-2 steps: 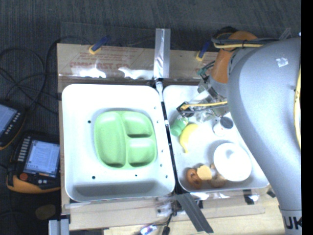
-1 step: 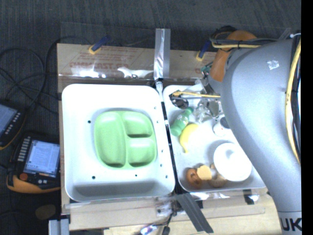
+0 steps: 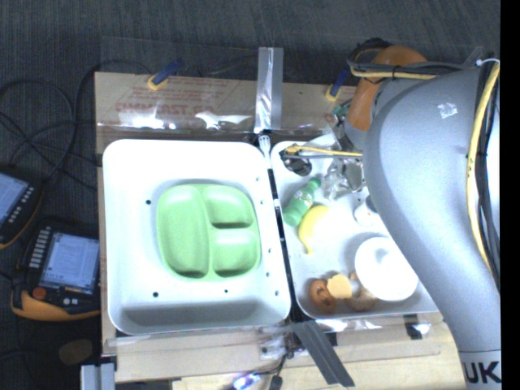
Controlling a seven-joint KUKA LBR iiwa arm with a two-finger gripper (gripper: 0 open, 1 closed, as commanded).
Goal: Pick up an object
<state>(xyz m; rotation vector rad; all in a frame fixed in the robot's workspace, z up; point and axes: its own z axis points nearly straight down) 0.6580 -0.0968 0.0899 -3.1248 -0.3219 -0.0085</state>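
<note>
The right bin point(image 3: 302, 299) holds several small objects. A yellow banana point(image 3: 312, 224) lies near its left wall, with a green bottle-like object point(image 3: 299, 202) just above it. A white round cup point(image 3: 384, 268) sits lower right, beside brown pastry-like pieces point(image 3: 328, 292). A small dark round object point(image 3: 296, 166) lies at the bin's far left corner. My gripper point(image 3: 344, 177) hangs low over the far part of this bin, just right of the green object and above the banana. The grey arm point(image 3: 431, 185) hides the bin's right side.
The left bin point(image 3: 130, 218) holds a green divided plate point(image 3: 208, 229). A raised divider point(image 3: 276, 218) separates the two bins. Handheld controllers point(image 3: 57, 266) and cables lie on the floor at the left. Cardboard and tape point(image 3: 187, 104) line the bench's far edge.
</note>
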